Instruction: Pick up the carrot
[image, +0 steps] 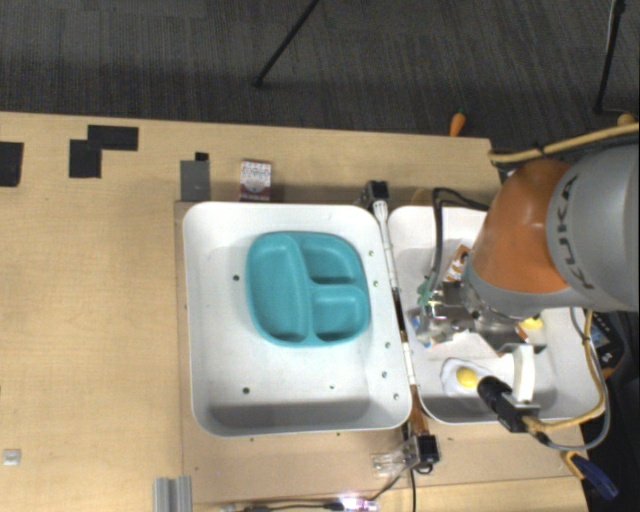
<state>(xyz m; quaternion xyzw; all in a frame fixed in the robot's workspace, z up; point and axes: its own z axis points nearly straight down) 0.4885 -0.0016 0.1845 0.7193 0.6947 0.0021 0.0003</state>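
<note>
Well, the carrot (460, 263) is hard to see. A small orange-brown bit peeks out in the right bin (420, 232), near the far side, right at the edge of the big arm (530, 240). It may be the carrot, but most of it is hidden, so I cannot be sure.

Just in front of that bit is the end effector (433, 318). It hangs low over the left part of the right bin, close to the wall between the two bins. It is a jumble of shiny metal and wires from up here, and I cannot tell if it is wide or narrow, or if it has anything in it.

Near the end effector, toward the front of the same bin, lies a round yellow thing (466, 378) on a white patch. Another little yellow thing (533, 323) peeks out from under the arm on the right. The arm is grey with a fat orange band, and it covers much of this bin.

Next door, the left bin (200, 300) has a blue-green tray (305, 288) in it. The tray has three parts, one long and two small.

Both bins sit on a light brown bench (90, 330). A tiny patterned box (256, 178) stands on the bench just behind the left bin.
</note>
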